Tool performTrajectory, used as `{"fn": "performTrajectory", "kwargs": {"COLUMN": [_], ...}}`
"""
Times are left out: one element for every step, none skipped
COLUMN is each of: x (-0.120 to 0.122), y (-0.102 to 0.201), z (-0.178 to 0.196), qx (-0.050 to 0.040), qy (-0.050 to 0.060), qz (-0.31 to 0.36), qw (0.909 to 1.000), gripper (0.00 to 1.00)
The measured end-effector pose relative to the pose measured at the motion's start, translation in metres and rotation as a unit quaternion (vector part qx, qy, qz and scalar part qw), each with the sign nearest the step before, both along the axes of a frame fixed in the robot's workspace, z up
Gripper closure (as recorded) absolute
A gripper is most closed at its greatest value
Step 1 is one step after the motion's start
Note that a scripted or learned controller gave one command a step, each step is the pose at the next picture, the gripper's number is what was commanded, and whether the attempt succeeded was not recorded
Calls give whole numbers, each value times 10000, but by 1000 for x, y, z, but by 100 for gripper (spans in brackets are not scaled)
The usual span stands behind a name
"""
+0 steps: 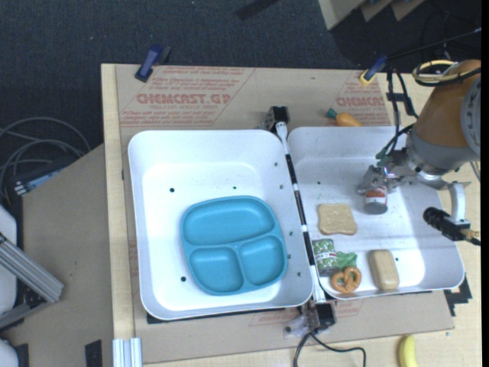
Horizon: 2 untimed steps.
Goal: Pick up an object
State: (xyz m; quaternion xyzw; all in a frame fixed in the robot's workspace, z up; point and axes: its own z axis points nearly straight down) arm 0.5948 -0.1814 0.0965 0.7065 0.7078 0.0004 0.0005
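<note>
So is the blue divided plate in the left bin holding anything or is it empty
Empty. All three compartments of the blue divided plate show bare blue, and it lies flat in the left bin.

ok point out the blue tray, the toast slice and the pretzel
blue tray [229, 222], camera view, large upper compartment
toast slice [336, 219], camera view, centre of the slice
pretzel [346, 280], camera view, middle of the twist

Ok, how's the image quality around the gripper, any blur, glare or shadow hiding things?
Camera view: the gripper is small and soft, with a reddish blur at its tip, so its details are hard to read; the right bin is brightly lit, slightly washed out; the blue tray and toast are sharp; shadows are soft.
</note>
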Motion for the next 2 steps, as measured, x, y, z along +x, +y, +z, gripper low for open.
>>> {"fn": "performTrajectory", "kwargs": {"x": [-47,-45], "y": [84,134], "z": [-8,127], "qx": [-16,2], "qy": [-49,-6], "qz": [-13,-3], "qw": [10000,10000], "gripper": [100,100]}}
